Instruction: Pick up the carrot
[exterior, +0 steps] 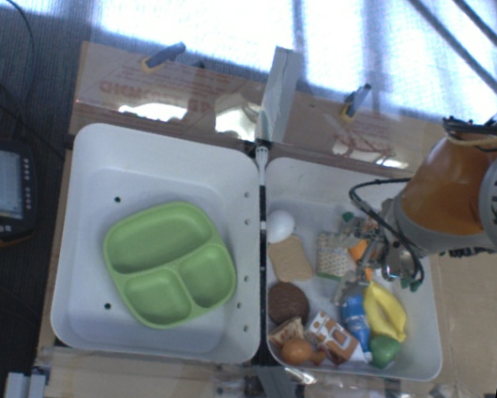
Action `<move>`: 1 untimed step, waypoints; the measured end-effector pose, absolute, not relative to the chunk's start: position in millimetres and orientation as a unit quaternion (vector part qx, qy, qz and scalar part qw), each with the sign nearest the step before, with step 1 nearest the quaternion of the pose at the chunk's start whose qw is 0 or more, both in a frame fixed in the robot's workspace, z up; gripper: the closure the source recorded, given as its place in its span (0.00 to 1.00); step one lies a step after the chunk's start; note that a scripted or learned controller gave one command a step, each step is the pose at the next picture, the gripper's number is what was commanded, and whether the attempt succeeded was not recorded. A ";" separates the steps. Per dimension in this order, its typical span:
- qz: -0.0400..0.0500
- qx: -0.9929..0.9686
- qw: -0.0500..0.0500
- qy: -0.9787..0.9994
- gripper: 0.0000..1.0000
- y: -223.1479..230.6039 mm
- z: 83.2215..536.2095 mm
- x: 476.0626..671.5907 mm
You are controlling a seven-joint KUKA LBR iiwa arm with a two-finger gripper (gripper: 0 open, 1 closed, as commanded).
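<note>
The carrot [358, 251] peeks out orange in the right bin [429, 363], just beside the gripper [374, 254], and it looks like a light, hard, smooth toy, best pinched across its middle, though I cannot tell how the gripper stands.

Two white bins [68, 304], smooth plastic, slight sheen. Green divided plate [170, 265], matt plastic. Banana [386, 310], glossy yellow plastic. White egg [279, 224], smooth. Brown cookie [288, 301], rough-textured. Arm band [451, 186], glossy orange. Bench backing [172, 94], raw cardboard-like board.
</note>
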State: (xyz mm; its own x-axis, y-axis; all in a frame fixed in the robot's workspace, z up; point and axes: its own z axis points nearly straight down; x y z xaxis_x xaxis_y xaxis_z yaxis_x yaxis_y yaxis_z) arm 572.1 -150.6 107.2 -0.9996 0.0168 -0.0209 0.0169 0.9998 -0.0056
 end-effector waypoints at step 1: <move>-0.004 0.007 0.014 1.000 0.00 -123.2 97.9 610.6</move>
State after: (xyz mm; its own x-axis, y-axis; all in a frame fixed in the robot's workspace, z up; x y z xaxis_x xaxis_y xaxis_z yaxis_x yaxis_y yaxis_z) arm 610.6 -123.2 97.9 -0.9995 0.0133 -0.0289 0.0135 0.9999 -0.0071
